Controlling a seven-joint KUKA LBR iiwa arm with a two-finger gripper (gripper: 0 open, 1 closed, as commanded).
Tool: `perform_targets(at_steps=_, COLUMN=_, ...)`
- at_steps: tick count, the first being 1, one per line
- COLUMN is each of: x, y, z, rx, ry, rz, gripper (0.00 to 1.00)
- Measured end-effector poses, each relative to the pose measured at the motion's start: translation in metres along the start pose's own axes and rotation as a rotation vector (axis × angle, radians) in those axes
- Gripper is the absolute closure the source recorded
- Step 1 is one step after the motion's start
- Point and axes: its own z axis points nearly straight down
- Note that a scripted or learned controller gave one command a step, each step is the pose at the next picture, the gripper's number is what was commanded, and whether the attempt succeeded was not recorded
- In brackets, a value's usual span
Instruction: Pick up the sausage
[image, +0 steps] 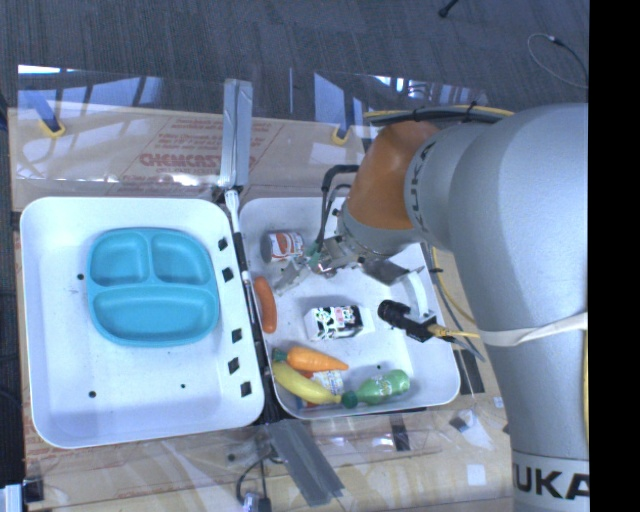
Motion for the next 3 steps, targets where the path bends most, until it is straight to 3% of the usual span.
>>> perform_targets(at_steps=1, x=0.021, y=-0.032, z=-0.001, rx=-0.001, ry=-0.004, rz=0.012, gripper=0.0)
perform_targets(at_steps=2, x=0.019, y=-0.016, z=-0.001, rx=-0.002, ry=-0.002, rz=0.235, gripper=0.0)
perform_targets(at_steps=3, x=-0.029, y=0.03, z=0.0, rx=0.003, ry=0.001, rz=0.309, gripper=0.0)
